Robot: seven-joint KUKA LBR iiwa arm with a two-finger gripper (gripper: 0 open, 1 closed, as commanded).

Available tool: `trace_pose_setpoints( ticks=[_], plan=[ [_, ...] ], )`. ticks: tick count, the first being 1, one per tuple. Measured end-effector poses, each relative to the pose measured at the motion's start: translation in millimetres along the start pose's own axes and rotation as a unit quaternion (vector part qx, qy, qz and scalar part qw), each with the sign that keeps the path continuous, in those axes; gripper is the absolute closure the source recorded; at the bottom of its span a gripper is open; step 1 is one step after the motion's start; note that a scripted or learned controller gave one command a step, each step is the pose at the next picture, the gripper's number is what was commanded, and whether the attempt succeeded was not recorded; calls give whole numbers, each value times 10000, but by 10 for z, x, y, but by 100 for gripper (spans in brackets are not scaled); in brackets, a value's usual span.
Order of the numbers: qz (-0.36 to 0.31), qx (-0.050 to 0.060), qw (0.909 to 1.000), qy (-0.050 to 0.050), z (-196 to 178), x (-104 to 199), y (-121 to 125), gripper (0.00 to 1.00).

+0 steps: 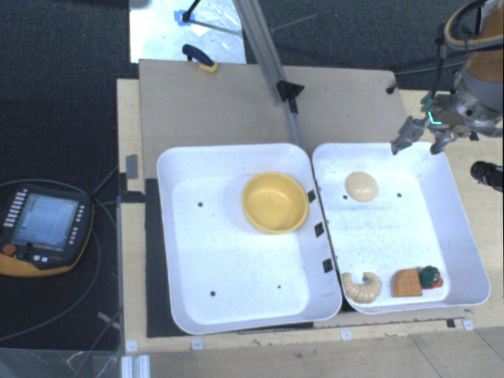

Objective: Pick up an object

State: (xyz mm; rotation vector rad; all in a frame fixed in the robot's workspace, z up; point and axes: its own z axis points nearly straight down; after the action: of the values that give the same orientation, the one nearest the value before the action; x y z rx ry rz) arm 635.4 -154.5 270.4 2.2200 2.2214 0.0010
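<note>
White bins, two of them, sit side by side on the desk: the left bin (pixel 189 290) holds one yellow bowl (pixel 275 202), and the right bin (pixel 457 211) holds four things. Those are one pale bun (pixel 361 187) near its far end, and one curled pastry (pixel 361 287), one orange cracker (pixel 407 283) and one green-and-red toy (pixel 430 276) along its near edge. My pincer (pixel 421 138) hangs open over the right bin's far right corner, gripping nothing, well apart from the bun.

The right bin (pixel 461 211) lies open across its middle, between the beige round (pixel 361 186) and the front-edge toys (pixel 394 283).
</note>
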Motion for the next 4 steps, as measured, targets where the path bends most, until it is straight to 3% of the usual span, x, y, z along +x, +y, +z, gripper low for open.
trace_pose_setpoints(
  ticks=[1,4],
  plan=[
    [0,0,10000,0,1,0,0,0],
    [2,25,10000,5,1636,-28,-76,0]
  ],
)
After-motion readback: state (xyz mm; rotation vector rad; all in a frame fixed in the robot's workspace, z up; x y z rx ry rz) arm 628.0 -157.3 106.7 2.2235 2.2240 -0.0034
